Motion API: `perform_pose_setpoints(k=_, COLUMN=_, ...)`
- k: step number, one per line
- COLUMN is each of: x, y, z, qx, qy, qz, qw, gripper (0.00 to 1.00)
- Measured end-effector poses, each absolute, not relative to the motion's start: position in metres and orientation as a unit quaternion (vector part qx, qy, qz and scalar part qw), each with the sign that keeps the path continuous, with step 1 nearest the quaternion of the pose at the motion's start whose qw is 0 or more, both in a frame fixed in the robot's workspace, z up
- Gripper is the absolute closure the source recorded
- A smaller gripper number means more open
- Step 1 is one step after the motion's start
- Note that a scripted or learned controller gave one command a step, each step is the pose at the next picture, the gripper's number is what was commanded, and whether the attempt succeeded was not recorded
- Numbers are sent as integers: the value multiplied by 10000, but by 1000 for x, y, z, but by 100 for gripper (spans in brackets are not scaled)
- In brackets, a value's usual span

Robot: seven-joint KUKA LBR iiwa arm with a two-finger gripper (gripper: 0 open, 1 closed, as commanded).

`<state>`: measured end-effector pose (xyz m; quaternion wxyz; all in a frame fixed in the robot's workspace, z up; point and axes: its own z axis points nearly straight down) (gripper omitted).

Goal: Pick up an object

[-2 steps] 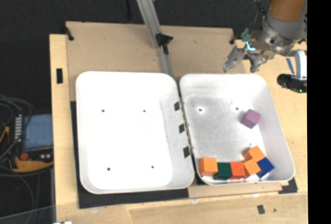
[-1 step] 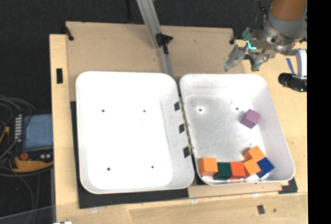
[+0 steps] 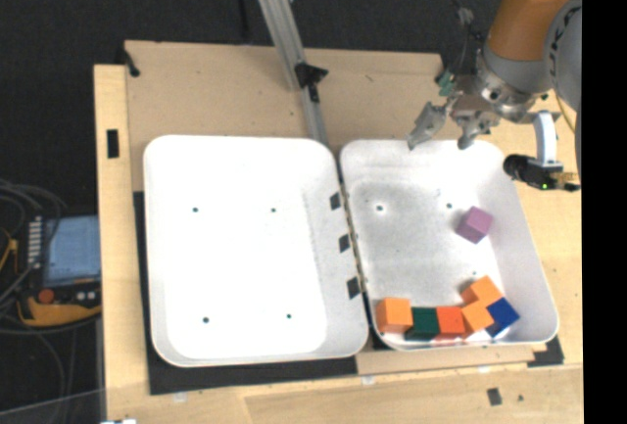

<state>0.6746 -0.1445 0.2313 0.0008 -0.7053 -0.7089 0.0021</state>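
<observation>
Over the far rim of the right bin the gripper hangs from the arm, its two fingers spread apart with nothing between them. One fingertip sits near the bin's far-middle rim, the other nearer the far-right corner. The arm enters from the right, its orange band at the upper right edge of the view.

Both bins lie side by side on the bench, their inner walls touching along a seam with small dark clips. The left bin is bare white floor with four small dots. The right bin's far half and middle floor are open too, apart from one small dot.

Blocks crowd the near wall of the right bin. An orange block lies at the near-left, a green block just beside it, then a second orange block. Further right two more orange blocks are packed close, and a blue block sits at the end, near the near-right corner. These touch or nearly touch one another and press close to the wall.

A purple block lies alone in the right half of the right bin, free floor on all sides. It lies nearer the camera than the gripper, slightly to its right, well apart from the cluster and from the fingers.

A slanted metal pole rises beyond the bins' seam.
</observation>
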Motion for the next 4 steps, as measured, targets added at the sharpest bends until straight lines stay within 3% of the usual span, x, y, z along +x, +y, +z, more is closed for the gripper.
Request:
perform_pose_setpoints(k=2, x=675, y=-139, z=135, qx=-7041, qy=-7101, qz=23, qw=11, gripper=0)
perform_pose_setpoints(k=3, x=677, y=-140, z=151, qx=-7035, qy=-7106, qz=-6, qw=-31, gripper=100)
perform_pose_setpoints(k=4, x=674, y=-132, z=206, qx=-7048, qy=-7094, qz=-23, qw=-26, gripper=100)
